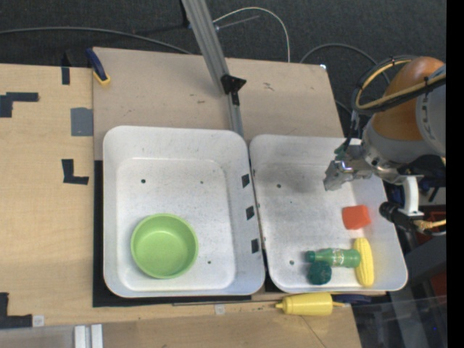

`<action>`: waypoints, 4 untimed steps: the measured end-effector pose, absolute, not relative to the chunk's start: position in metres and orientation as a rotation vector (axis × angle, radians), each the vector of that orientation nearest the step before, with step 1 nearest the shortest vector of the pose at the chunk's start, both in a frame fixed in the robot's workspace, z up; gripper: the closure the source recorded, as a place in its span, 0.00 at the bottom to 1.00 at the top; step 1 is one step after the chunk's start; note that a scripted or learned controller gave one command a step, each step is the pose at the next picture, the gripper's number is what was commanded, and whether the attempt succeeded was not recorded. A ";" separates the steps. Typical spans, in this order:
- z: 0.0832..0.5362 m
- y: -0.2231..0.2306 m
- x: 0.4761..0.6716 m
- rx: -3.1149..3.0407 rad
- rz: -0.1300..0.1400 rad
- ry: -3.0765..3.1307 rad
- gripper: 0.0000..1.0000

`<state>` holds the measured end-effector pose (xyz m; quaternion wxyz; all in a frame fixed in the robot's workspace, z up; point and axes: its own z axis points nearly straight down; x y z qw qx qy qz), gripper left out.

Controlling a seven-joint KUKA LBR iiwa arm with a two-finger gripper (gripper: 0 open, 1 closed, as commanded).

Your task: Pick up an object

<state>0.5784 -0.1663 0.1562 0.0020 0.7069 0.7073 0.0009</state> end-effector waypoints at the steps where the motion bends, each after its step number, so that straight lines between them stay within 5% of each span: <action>1: 0.202 -0.170 0.586 2.217 0.002 2.220 1.00; 2: 0.262 -0.177 0.592 2.216 0.003 2.219 1.00; 4: 0.240 -0.078 0.602 2.216 -0.001 2.229 1.00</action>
